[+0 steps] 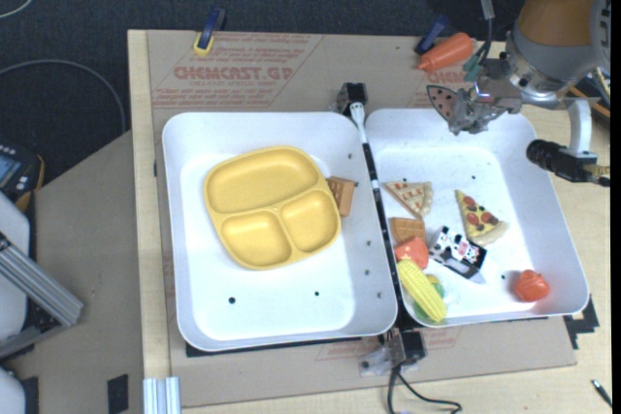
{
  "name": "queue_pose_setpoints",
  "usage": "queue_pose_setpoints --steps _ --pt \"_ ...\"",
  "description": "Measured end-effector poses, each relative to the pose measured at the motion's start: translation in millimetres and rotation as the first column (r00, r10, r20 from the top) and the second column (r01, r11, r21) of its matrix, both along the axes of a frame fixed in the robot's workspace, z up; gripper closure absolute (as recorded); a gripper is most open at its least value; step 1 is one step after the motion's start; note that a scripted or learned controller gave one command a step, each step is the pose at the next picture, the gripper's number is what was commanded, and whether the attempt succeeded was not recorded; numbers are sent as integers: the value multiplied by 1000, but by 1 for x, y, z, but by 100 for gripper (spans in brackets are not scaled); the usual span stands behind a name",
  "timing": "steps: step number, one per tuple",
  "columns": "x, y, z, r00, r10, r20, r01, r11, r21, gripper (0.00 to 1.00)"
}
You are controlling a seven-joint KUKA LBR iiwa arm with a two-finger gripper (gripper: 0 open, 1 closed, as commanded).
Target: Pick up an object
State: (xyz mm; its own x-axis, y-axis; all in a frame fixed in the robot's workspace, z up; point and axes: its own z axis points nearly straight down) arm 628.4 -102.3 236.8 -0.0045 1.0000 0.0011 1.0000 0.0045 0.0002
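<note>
My gripper (pixel 473 118) hangs over the far edge of the right bin (pixel 529 194), above bare white floor. The toys lie nearer the front of that bin: a waffle wedge (pixel 411 197), a pizza slice (pixel 479 216), a brown cracker (pixel 408 230), a red piece (pixel 411 251), a corn cob (pixel 422 291), a black and white toy (pixel 458 253) and a red tomato (pixel 531 285). None of them touches the gripper.
The left bin (pixel 189 238) holds a yellow divided plate (pixel 267 206) with a small brown block (pixel 342 195) at its right side. An orange carrot (pixel 446 51) lies on the bench behind the right bin. A blue and yellow clamp (pixel 207 32) sits at the board's far left.
</note>
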Motion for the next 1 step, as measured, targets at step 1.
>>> queue_pose_setpoints --steps 1 --pt "-19 47 6 1000 1 -3 -1 1000 1 100"
